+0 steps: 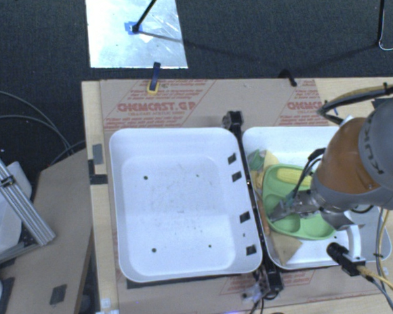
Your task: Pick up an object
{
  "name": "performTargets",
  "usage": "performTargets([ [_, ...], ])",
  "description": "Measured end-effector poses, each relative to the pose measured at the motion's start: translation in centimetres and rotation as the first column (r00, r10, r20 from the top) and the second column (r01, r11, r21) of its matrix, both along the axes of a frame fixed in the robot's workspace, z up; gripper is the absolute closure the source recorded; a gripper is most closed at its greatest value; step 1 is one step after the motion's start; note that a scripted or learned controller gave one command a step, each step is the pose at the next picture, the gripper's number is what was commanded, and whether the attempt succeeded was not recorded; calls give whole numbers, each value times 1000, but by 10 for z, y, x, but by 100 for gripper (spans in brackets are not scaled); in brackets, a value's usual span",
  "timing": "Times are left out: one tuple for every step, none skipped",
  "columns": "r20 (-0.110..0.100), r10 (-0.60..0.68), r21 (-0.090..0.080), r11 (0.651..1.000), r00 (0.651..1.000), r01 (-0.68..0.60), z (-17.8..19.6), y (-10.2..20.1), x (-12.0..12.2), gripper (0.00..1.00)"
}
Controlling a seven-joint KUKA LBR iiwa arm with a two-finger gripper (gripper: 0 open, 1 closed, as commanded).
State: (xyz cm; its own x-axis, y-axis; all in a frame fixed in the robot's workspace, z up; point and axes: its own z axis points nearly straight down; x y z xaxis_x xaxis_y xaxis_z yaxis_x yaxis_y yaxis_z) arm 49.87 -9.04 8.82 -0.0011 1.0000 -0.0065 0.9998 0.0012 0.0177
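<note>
While the grey arm (364, 160) with its orange band reaches in over the right bin (284, 136), the claw (283, 209) hangs low above a green bowl-shaped object (284, 191) lying in that bin's left half. Dark fingers (278, 211) overlap the green object's lower part, but whether they are apart, together or clamped on anything cannot be told. A yellow piece (288, 176) lies inside the green object, just above the claw, and a pale yellow thing (270, 159) sits beside it toward the bin's far left corner. Left of this stands the second bin (179, 200). Red lettering on the counter (200, 97) reads "CHEMCAST GP".
</note>
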Motion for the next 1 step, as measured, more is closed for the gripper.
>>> performTargets([
  [1, 1, 2, 1000, 1000, -1, 0, -2, -7, 0],
])
